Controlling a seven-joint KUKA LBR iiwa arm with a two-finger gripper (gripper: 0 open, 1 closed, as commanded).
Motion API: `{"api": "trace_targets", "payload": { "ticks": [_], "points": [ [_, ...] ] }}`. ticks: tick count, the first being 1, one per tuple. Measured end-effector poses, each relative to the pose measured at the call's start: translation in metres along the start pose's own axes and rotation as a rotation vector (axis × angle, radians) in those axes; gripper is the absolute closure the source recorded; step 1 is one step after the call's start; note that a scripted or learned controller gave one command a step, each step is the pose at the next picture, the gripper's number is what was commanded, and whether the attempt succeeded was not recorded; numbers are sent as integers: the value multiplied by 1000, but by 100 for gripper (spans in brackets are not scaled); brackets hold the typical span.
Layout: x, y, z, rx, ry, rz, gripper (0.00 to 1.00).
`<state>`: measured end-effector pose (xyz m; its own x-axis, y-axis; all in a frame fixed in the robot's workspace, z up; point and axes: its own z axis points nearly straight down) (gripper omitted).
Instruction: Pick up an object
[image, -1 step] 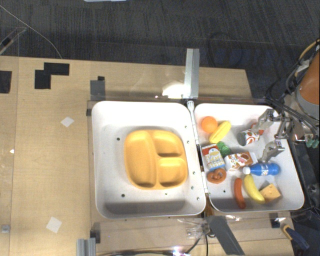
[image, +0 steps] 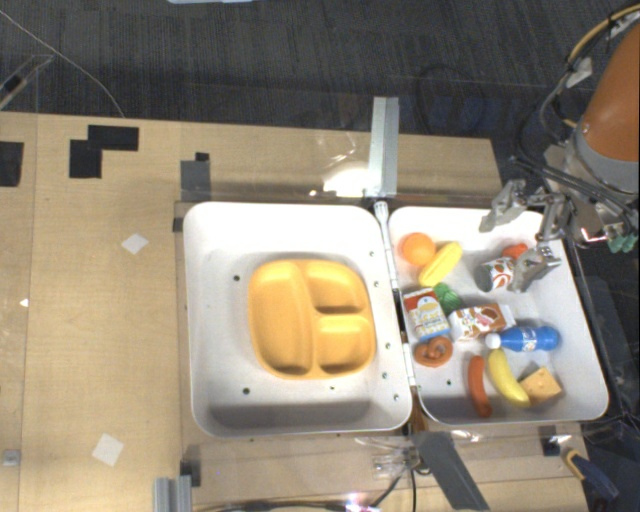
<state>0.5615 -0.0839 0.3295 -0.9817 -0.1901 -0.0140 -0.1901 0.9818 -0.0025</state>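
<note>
The right bin (image: 590, 345) holds several toy foods: an orange (image: 416, 247), a yellow corn-like piece (image: 440, 263), a small carton (image: 427, 316), a white and red carton (image: 478, 320), a blue bottle (image: 526, 339), a banana (image: 506, 377), a cheese wedge (image: 542, 384) and a small can (image: 498, 273). My gripper (image: 522, 238) hangs over the bin's far right part, open, its fingers spread wide above the can and a red piece (image: 515, 251). Nothing sits between the fingers.
The left bin (image: 210, 300) holds a yellow divided tray (image: 308, 316). A metal post (image: 384, 150) stands behind the wall between the bins. A red sausage (image: 477, 386) and a brown ring-shaped piece (image: 433, 350) lie near the right bin's front left.
</note>
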Motion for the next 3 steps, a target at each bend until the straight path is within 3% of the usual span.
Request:
{"api": "trace_targets", "payload": {
  "ticks": [1, 2, 3],
  "points": [
    [16, -3, -141, 4, -5, -170, 0],
    [40, -97, 38, -2, 12, 91, 0],
    [1, -87, 118, 0, 10, 347, 0]
  ]
}}
